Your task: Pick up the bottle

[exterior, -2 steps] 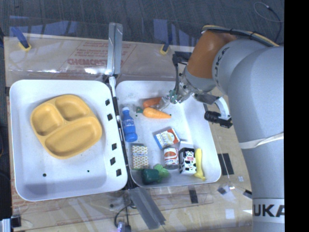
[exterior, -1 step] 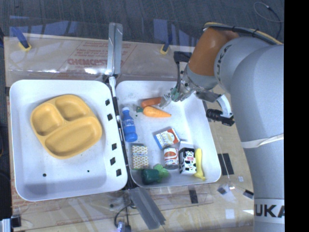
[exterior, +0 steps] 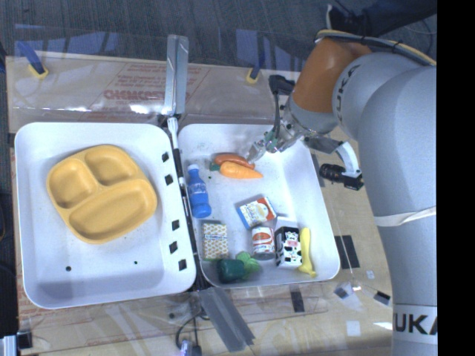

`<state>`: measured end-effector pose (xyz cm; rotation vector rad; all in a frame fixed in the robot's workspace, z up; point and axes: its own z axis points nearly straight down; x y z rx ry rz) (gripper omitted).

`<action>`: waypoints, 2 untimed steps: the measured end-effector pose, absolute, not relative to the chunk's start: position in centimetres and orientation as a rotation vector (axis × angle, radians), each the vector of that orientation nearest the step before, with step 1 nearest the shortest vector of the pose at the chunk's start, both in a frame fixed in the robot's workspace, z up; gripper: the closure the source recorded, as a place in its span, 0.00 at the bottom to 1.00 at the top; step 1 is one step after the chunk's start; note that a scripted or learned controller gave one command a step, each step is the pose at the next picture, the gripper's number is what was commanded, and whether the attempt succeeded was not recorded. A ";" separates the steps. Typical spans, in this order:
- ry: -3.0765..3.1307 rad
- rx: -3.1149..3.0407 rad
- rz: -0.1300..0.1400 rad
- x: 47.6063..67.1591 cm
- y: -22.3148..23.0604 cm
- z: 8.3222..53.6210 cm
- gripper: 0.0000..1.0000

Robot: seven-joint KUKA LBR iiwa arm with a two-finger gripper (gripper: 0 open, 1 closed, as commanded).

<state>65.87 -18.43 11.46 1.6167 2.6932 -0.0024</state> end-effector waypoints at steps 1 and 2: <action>2.363 2.067 0.000 65.7 -18.3 16.1 1.00; 2.364 2.067 0.000 65.7 -18.3 16.0 0.00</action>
